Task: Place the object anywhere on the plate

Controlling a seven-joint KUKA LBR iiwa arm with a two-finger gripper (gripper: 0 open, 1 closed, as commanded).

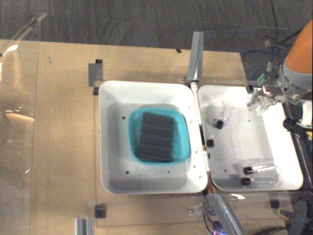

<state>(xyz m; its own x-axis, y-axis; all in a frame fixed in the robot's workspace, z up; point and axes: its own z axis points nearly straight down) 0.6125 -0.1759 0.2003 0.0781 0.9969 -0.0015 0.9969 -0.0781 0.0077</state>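
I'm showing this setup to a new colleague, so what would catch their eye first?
The turquoise plate in the left bin, with a dark ridged block lying on it. Next, the arm's orange band at the upper right, its end effector over the right bin's far edge.

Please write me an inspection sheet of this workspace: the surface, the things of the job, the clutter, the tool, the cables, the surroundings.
Surface: wooden bench bearing the left white bin and the right white bin, side by side.
Job's things: teal plate in the left bin; a dark ridged block already lies on it.
Clutter: clear plastic vials with black caps and small black pieces in the right bin.
Tool: tool over the right bin's far right corner; too blurred to tell its state.
Cables: black cable on the floor, far right.
Surroundings: grey carpet; clear panel at left.
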